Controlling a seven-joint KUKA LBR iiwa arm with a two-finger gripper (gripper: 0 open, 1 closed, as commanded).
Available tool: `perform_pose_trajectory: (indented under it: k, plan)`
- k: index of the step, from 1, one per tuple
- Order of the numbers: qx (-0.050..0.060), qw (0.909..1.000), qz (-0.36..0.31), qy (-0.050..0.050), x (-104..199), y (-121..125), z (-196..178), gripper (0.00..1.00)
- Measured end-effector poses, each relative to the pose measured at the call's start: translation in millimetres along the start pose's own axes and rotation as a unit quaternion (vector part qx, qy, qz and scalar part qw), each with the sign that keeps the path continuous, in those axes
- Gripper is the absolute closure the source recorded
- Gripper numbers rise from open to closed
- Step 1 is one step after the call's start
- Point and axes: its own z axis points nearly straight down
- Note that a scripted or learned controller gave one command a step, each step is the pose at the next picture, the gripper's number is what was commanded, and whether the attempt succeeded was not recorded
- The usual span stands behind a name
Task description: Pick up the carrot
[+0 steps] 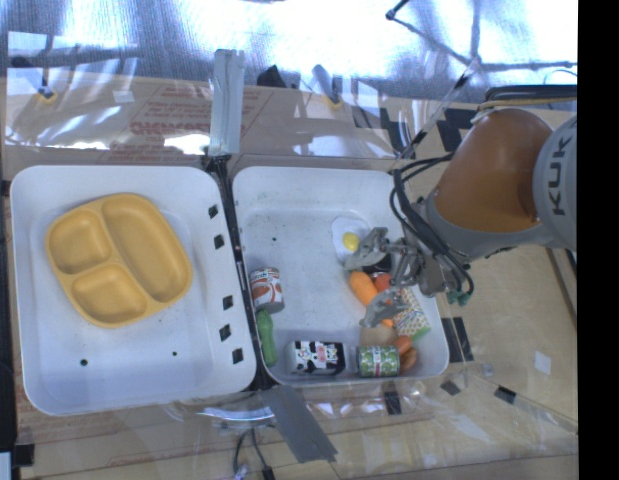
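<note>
The carrot, short and orange, lies in the right bin towards its right side. My gripper hangs right over it, reaching in from the right. One finger stands above the carrot in the view and the other finger below it, wide apart, so the gripper is open with the carrot in the gap between them. The wrist hides the carrot's right end.
Around the carrot lie a fried-egg toy, a patterned packet, a green can, a black-and-white carton, a cucumber and a red-and-white can. The left bin holds a yellow divided plate.
</note>
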Motion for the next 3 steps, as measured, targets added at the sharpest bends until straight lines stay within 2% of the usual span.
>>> perform_pose_trajectory:
  k: [1, 2, 3]
  plan:
    - [0.001, 1.0, -0.006, -0.003, -25, -26, 101, 0.0]
    - [0.001, 0.9999, -0.012, -0.004, -27, -23, 90, 1.0]
    - [0.001, 0.9908, -0.135, -0.003, -3, -26, 29, 1.0]
